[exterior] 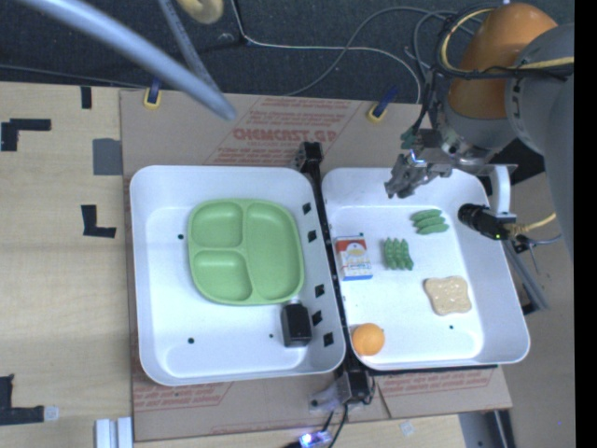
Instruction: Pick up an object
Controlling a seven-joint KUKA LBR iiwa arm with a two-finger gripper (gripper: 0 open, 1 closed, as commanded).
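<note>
While I watch from above, nearest to me in the right bin [504,343] sits an orange [368,339], close to the front left corner. Just behind it to the right lies a toast slice [448,294], pale and flat on the bin floor. Further back, near the divider, I see a small carton [354,257] with a red top and a white face; its print is too small for me to read. Beside it to the right lie green beans [398,254], and behind those a pea pod [429,220], all apart from one another.

Over in the left bin [149,278], a black block [296,325] rests near the front right, just in front of a green tray [247,252] with three compartments.

At the back of the right bin, my gripper [399,187] hangs by the rim, well apart from every object. I cannot tell how its fingers stand, and I see nothing between them.

Behind the bins, the cardboard sheet [280,124] carries red print; I can make out something like "CHEMCAST", the rest blurs.
</note>
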